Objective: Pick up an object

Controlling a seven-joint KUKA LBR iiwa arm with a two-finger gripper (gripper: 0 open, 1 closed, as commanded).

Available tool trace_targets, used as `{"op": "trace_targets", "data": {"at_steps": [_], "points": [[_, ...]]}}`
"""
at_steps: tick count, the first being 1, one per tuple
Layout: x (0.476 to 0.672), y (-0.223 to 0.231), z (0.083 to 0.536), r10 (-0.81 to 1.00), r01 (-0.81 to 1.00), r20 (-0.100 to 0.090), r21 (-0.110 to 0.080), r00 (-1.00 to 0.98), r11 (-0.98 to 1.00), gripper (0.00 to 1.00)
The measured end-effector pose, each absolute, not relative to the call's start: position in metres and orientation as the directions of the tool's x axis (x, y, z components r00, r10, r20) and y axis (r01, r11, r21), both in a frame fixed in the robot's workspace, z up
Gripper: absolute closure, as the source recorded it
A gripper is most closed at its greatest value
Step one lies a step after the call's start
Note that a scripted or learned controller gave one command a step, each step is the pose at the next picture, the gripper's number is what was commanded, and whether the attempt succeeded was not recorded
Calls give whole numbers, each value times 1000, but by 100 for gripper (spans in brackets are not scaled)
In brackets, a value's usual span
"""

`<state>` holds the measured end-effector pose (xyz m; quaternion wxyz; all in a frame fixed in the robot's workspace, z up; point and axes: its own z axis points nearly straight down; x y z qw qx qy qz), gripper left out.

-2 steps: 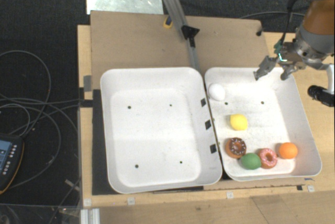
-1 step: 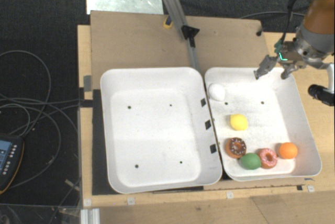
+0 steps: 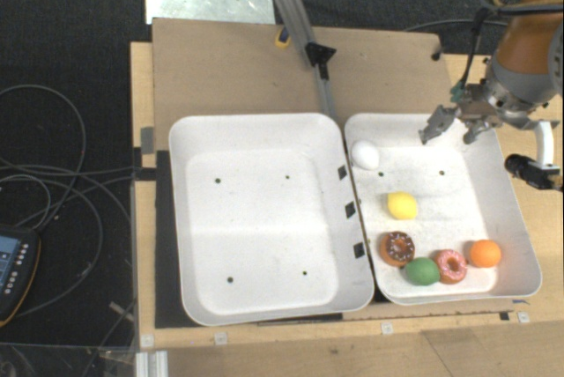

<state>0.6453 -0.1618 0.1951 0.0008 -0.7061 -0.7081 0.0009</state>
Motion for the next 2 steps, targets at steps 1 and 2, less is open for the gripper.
{"op": "trace_targets", "data": {"at_steps": [1,2], "points": [[650,-165,151,1000,1000,0,-3,-2,2,0],[641,-171,97,1000,1000,0,-4,0,0,0]]}}
